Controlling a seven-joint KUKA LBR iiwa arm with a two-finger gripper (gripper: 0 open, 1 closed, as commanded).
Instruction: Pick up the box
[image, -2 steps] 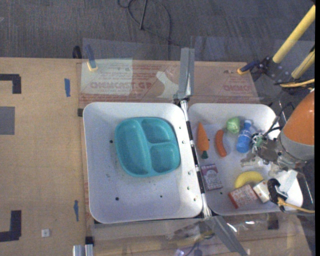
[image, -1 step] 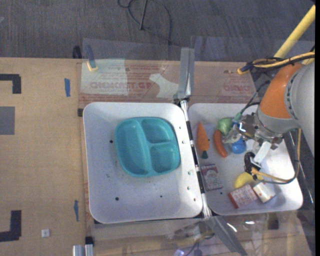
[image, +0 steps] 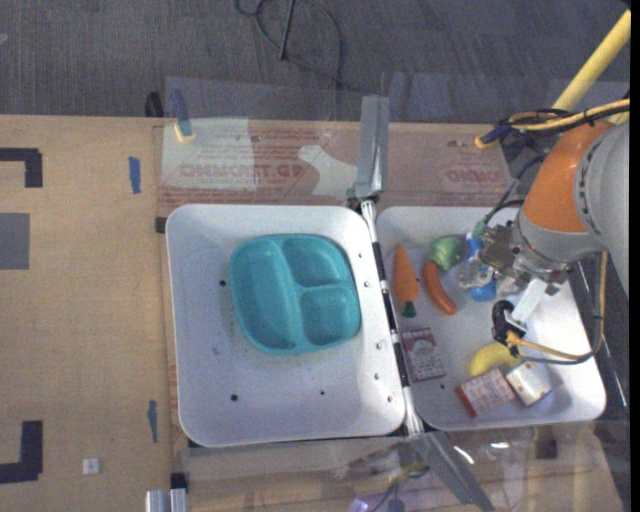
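Camera view: small dark-red cardboard box (image: 423, 354) lower left of pincer (image: 478, 262), well apart; pincer's grip state impossible to tell.

Bench (image: 80, 330): tan board surface filling the left and centre of the frame, with black corner marks (image: 25, 165) at the left edge and blue tape strips (image: 134, 174) in the upper left. Floor (image: 420, 40): dark grey carpet along the top, crossed by a black cable (image: 290, 35). Yellow pole (image: 600, 60): slanted, upper right corner.
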